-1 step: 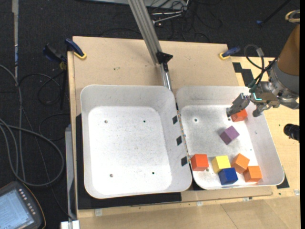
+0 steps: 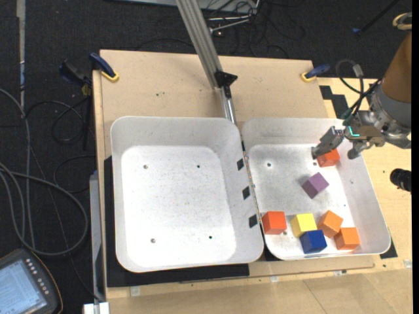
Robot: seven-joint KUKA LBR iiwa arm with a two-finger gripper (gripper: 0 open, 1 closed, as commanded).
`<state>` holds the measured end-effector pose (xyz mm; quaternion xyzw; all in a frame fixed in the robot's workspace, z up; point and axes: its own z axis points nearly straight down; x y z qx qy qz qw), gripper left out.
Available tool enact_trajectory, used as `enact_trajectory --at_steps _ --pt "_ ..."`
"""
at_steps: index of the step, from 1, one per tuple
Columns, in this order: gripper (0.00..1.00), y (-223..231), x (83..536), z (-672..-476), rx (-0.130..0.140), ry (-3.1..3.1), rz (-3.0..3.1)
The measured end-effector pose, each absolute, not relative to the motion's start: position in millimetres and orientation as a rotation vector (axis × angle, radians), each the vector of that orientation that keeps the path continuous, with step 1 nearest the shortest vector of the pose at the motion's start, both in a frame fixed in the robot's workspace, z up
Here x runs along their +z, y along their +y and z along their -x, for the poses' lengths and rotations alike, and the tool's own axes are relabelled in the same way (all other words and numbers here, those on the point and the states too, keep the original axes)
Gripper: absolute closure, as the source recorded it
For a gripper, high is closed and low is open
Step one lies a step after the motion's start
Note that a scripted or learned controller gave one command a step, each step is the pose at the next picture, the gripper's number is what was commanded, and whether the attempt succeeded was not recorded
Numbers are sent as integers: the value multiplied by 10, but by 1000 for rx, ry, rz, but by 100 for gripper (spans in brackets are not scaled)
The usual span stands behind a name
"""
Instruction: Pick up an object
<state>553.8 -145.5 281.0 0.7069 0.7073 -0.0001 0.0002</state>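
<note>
- Two shallow white bins are sitting side by side on a tan bench (image 2: 163, 77), their inner rims meeting near the middle of the view.
- The left bin (image 2: 131, 136) is showing a bare speckled floor with a few small dark dots.
- The right bin (image 2: 281, 131) is carrying six small blocks.
- An orange block (image 2: 329, 157) is lying near the bin's upper right, directly under the gripper.
- A purple block (image 2: 315, 184) is resting tilted, apart from the others, a little below and left of that orange block.
- Along the bin's lower edge, an orange cube (image 2: 274, 222) is sitting furthest left, with a yellow cube (image 2: 303, 224) just beside it.
- A blue cube (image 2: 313, 241) is touching the yellow cube's lower right corner.
- Two more orange blocks are lying to the right: an upper orange block (image 2: 332, 222) turned at an angle, and a lower orange block (image 2: 347, 238) near the bin's corner.
- The arm (image 2: 396, 90) is reaching in from the right, and its gripper (image 2: 339, 144) is hanging over the upper-right orange block.
- The two fingers are spread apart, one dark tip at the block's left side and the other to its right; whether either is touching the block is not discernible, and nothing is gripped.
</note>
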Motion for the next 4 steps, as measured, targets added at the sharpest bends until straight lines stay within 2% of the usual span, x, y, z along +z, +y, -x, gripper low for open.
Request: enact_trajectory --at_steps 3,4 --pt "0 -1336 1205 -5380 -4 2224 -2225" --pt "100 -1349 1336 -5398 1 2219 -2221"
